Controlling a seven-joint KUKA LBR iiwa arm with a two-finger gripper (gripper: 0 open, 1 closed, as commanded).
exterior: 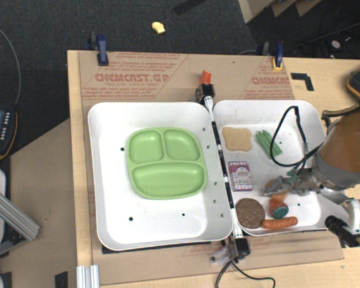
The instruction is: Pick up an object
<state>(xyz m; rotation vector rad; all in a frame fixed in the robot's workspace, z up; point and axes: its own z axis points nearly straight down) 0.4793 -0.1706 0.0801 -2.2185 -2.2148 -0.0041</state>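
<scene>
The right bin (pixel 306 114) holds a tan bread slice (pixel 237 138), green beans (pixel 265 143), a pink packet (pixel 240 175), a round brown patty (pixel 250 212), an orange sausage (pixel 280 223) and a small orange and teal piece (pixel 279 209). My gripper (pixel 278 187) reaches in from the right, low over the bin's front half. It sits just above the small orange piece and to the right of the pink packet. I see nothing held in it.
The left bin (pixel 108 179) carries a green divided plate (pixel 166 162). A black cable (pixel 286 125) loops over the right bin above the green beans. The arm's orange band (pixel 346 146) covers the right bin's right rim.
</scene>
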